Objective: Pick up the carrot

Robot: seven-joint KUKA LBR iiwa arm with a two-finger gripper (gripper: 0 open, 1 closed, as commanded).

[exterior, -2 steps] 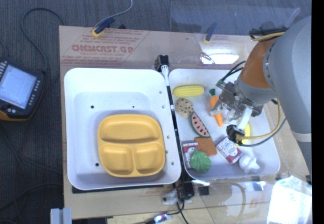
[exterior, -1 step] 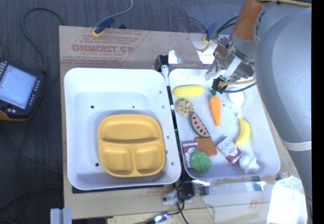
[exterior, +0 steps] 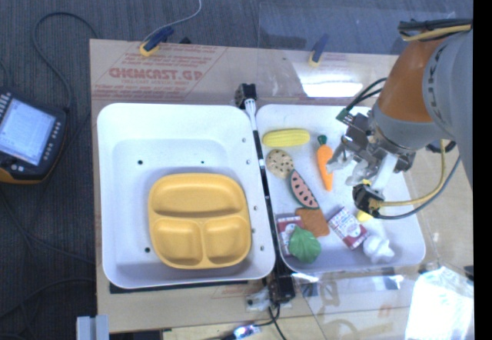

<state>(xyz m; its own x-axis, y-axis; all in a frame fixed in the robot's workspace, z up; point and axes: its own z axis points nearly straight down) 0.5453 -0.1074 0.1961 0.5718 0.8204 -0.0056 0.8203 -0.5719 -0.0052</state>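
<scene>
Hovering just right of the small orange carrot with a green top (exterior: 325,164), which lies free on the floor of the right-hand shallow white plastic bin (exterior: 415,242) (clearly lined up for a grab), gripper (exterior: 352,158), grip state impossible to tell.

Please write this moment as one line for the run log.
task: pick up carrot | carrot: lying in right bin, not lifted | gripper: beside carrot, on its right | yellow tray: in left bin
</scene>
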